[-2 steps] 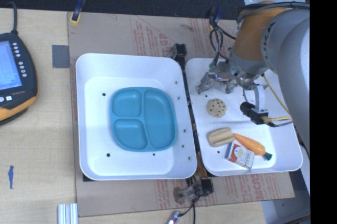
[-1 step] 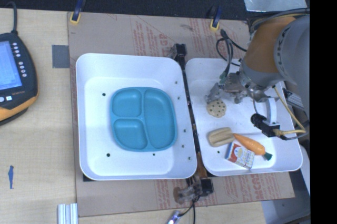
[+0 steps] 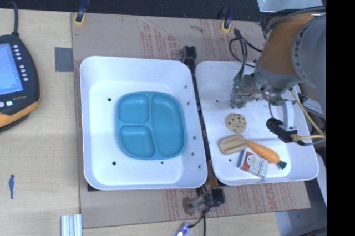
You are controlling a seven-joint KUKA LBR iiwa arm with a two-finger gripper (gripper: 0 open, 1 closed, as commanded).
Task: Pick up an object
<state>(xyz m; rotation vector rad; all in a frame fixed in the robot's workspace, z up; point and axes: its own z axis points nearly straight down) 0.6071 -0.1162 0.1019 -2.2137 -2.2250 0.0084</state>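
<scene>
In the right bin (image 3: 213, 77) lie a round tan cookie with dark dots (image 3: 236, 122), a tan bread roll (image 3: 232, 144), an orange carrot with a green tip (image 3: 264, 153) and a small printed box (image 3: 252, 164). My gripper (image 3: 239, 98) hangs low over the bin's back part, just behind the cookie and apart from it. The grey arm with its orange band (image 3: 283, 44) comes in from the right. Nothing shows between the fingers.
The left bin (image 3: 94, 71) holds a blue divided plate (image 3: 151, 124). A handheld control pendant (image 3: 14, 80) lies on the bench at far left. Clamps (image 3: 81, 10) pin the cardboard sheet at the back. Cables run beside the wrist at the right bin's edge.
</scene>
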